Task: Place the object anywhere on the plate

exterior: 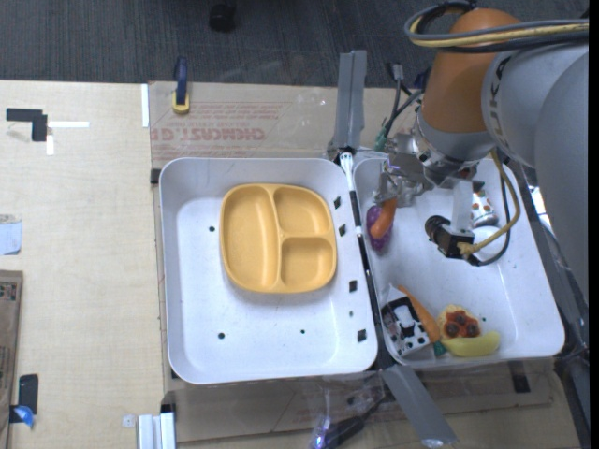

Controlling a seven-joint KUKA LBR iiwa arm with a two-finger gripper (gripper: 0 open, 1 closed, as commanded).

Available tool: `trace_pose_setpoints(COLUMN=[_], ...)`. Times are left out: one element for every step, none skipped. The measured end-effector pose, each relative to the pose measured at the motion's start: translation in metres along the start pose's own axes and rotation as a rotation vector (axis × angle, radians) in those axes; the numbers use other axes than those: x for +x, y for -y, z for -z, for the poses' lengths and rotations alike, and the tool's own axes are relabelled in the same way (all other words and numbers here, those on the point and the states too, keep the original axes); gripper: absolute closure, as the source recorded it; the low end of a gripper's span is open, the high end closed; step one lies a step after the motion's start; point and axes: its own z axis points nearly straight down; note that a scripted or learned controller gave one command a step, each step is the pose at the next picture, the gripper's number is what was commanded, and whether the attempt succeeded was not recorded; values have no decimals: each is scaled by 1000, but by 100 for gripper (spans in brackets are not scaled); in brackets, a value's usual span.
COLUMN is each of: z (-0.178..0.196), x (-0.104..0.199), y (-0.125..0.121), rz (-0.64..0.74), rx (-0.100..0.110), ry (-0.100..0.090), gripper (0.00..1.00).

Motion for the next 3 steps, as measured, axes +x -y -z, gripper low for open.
trace_pose_setpoints(z=[0, -5, -5], x=[-17, 64, 63], y=[-32, -1, -2], rz=[-50, 171, 170], rx=[-3, -2, -2], ry=[0, 0, 0], gripper=[100, 100, 0])
